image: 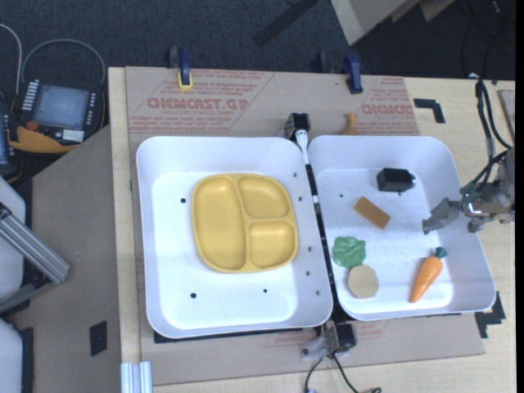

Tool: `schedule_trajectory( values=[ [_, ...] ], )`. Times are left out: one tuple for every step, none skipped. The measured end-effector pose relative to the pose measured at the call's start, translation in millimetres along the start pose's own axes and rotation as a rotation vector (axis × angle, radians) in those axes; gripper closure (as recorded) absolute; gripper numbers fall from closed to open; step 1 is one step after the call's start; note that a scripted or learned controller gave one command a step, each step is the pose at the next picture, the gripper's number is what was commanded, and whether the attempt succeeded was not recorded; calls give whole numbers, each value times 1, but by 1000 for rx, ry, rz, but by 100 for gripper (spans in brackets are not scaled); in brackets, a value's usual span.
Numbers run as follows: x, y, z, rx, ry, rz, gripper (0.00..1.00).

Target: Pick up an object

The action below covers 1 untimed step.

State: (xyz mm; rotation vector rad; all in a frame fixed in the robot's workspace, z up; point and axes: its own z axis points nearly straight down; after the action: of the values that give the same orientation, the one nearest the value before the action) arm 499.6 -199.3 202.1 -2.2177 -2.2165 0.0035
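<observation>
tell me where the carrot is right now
The carrot lies in the right bin, near its front right corner, with the round tan piece to its left and the gripper just above it in the camera view.

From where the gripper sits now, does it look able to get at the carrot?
Probably yes. The gripper hangs at the right bin's right side, with the carrot just below it in the view, lying apart from the other items with nothing between them.
</observation>
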Motion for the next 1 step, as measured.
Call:
schedule_trajectory(
  values=[
    [1, 1, 64, 2, 1, 0, 0]
  ],
)
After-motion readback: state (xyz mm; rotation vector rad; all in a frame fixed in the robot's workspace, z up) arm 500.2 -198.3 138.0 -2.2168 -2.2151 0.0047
